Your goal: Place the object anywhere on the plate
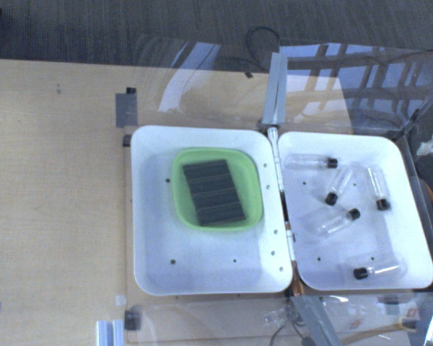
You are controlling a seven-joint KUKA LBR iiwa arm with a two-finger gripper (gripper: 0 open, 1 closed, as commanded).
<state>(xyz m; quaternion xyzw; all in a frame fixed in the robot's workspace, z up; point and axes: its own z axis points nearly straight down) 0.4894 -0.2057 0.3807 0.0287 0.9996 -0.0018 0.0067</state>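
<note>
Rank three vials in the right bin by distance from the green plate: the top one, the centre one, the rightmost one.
From the green plate:
1. Top vial, by the bin's left wall.
2. Centre vial, mid-bin.
3. Rightmost vial, towards the right wall.

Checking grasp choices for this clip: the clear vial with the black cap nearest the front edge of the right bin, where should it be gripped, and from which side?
Probably straight from above, across the clear body of the vial, just right of its black cap. It lies flat, long axis roughly left-right, apart from the other vials, so fingers should close front-to-back across it. The right bin's front wall is close.
</note>
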